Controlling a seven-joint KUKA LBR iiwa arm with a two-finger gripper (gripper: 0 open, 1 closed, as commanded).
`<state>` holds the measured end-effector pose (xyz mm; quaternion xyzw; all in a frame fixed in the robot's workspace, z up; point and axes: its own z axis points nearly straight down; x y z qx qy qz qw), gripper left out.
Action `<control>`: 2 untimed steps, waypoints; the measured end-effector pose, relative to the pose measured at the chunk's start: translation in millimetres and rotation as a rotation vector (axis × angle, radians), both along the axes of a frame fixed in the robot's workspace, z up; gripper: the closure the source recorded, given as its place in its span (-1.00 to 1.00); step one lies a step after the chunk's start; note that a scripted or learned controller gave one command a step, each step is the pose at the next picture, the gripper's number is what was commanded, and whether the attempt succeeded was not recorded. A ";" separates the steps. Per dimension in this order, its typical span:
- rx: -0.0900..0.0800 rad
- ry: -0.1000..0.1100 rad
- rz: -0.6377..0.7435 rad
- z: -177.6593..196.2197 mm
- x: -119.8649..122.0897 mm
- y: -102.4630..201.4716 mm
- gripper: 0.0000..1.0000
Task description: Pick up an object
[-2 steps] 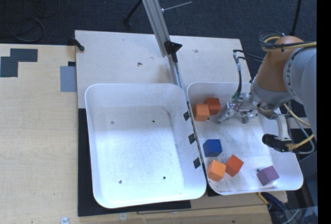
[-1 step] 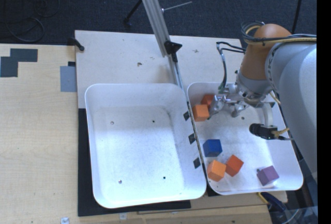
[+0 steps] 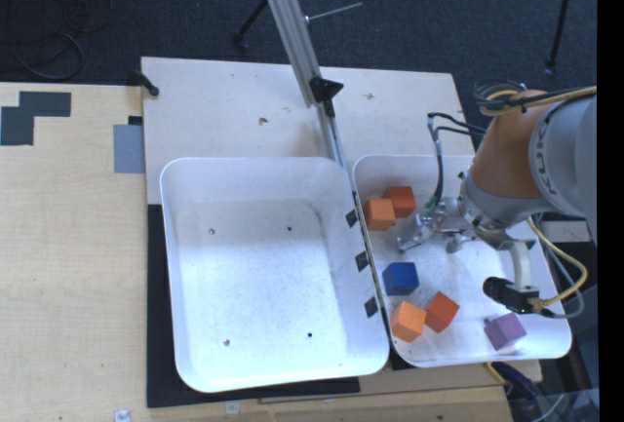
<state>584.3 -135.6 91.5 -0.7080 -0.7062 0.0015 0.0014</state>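
My end effector [image 3: 421,233] hangs low in the right bin [image 3: 546,348], its grip state unclear, with the nearest orange cube [image 3: 380,211] just to its left.

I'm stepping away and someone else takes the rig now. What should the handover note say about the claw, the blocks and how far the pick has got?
Claw: low in the right bin, near its middle, just right of the upper orange pair; I cannot tell whether it is open or shut, and no block shows in it.
Blocks, all in the right bin: orange block and red-orange block touching at the upper left; blue block mid-left; another orange block and red-orange block side by side near the front; purple block at the front right.
Done: nothing lifted.
Left: grasp one block and raise it.
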 end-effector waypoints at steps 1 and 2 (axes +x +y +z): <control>0.001 0.055 0.008 -1.4 74.8 9.3 -1.00; -0.001 0.002 -0.002 -1.4 51.1 -45.9 -1.00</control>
